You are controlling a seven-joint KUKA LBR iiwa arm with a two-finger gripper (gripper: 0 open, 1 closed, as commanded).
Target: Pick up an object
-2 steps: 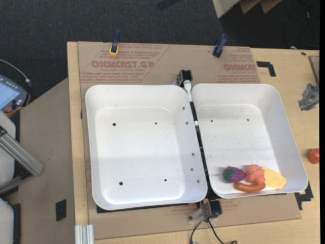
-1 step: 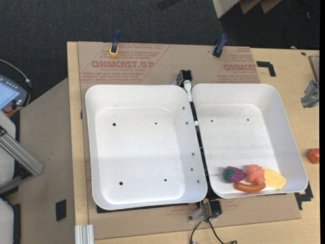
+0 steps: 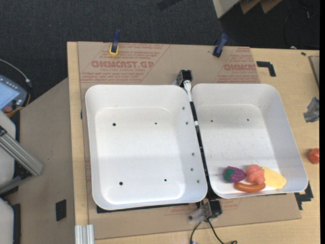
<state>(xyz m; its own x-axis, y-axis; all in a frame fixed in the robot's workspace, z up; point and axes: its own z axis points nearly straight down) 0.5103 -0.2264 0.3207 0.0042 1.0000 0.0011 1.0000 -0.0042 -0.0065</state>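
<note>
Single fixed camera above the bench, angled down, both white bins framed, seemingly from moderate height

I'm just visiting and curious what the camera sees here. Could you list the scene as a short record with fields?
left bin: shallow white plastic bin, a few dark dots on its floor
right bin: shallow white plastic bin, toys clustered in its near corner
toys: purple knobbly toy; pink-orange lumpy toy; yellow rounded toy; orange sausage-shaped toy
bench cover: brown cardboard sheet with red lettering
clamps: yellow and blue clamp; blue clamp
</note>
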